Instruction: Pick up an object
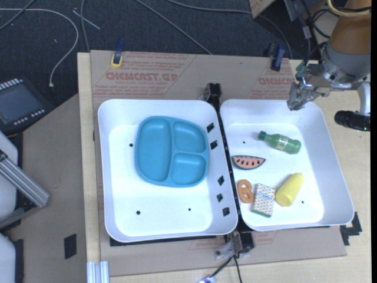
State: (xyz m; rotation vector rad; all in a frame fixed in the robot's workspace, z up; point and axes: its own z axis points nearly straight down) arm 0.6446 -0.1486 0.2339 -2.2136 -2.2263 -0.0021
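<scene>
My jaws hang above the far edge of the right bin [330, 158], ready to descend; their state I cannot tell. The green bottle [280, 141] lies nearest, inside it.

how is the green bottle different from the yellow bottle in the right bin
The green bottle is slimmer and lies nearly crosswise in the view, cap toward the left bin; the yellow bottle is stubbier and lies at a slant. The green one sits farther back, nearer the gripper; the yellow one sits near the front. Both lie on their sides.
</scene>
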